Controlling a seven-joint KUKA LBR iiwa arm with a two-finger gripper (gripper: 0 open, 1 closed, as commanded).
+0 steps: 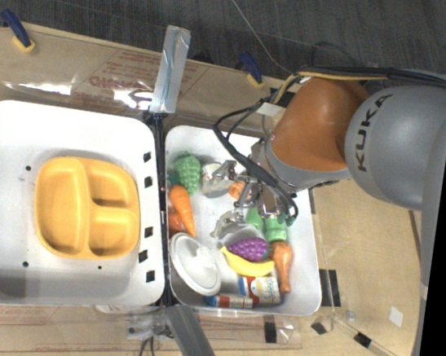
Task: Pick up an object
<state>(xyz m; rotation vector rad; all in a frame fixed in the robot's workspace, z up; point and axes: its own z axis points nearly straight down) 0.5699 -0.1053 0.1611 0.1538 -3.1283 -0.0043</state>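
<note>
Right bin (310, 263) contents: a green knobbly vegetable (187, 171) at the upper left; an orange carrot (182, 208) just below it, lying along the left wall; a white lidded bowl (194, 266) at the lower left. A purple grape bunch (250, 247) rests on a yellow banana (246, 262) at centre. A second carrot (281, 263) lies at right, green top up. A small bottle (261, 288) and a marker (232, 302) lie along the lower wall.
</note>
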